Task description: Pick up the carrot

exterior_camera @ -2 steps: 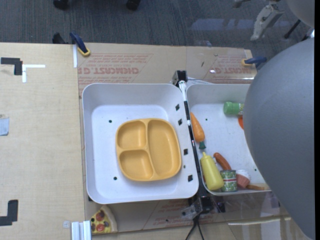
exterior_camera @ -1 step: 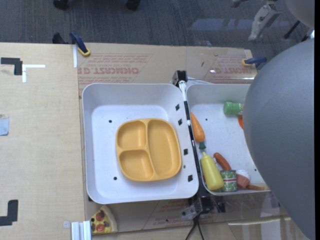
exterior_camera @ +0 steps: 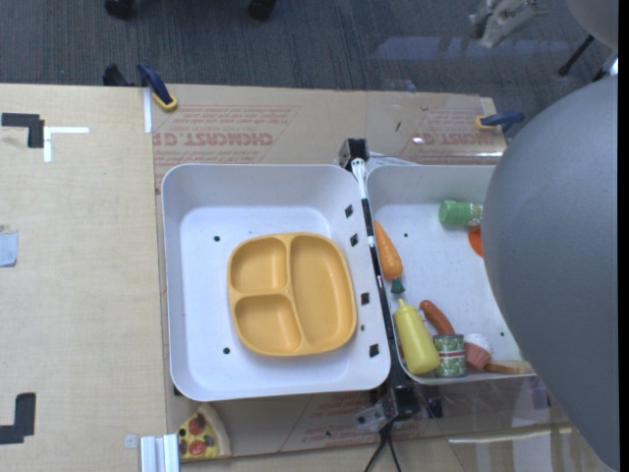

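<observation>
White bin (exterior_camera: 432,264), tapered orange carrot (exterior_camera: 388,252)

The arm (exterior_camera: 560,264) shows as a large, smooth, rounded grey mass with a matte finish, lit paler along its curved left contour and darker toward the right. Its surface is plain, with no seams, screws, cables or markings discernible.
</observation>
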{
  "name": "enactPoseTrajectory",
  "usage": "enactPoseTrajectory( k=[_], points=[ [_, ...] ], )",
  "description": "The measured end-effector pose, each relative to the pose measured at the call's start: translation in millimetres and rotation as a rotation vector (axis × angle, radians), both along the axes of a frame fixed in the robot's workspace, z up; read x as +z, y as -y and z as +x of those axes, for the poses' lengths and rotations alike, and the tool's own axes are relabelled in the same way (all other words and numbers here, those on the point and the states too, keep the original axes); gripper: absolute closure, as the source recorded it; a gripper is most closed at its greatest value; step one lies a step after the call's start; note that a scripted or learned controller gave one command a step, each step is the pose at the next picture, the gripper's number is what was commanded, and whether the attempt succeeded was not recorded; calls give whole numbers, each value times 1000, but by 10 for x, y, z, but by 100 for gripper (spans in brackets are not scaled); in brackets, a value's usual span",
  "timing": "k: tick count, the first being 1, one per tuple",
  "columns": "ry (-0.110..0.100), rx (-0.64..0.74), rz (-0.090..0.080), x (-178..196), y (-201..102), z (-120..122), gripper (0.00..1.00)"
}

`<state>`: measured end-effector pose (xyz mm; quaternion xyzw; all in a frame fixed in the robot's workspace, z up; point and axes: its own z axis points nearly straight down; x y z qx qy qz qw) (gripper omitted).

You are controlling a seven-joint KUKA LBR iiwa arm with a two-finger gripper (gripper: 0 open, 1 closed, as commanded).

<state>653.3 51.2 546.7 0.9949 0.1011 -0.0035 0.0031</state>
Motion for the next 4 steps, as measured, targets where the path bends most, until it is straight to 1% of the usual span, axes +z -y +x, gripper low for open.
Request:
enactPoseTrajectory(
  k=[1, 2, 3, 4],
  points=[
    [0, 0, 0, 0, 0, 0, 0],
    [2, -6, 3, -65, 95, -3, 0],
    [3, -3, 3, -63, -9, -3, 0],
    [2, 14, 2, -67, 31, 8, 0]
  ],
)
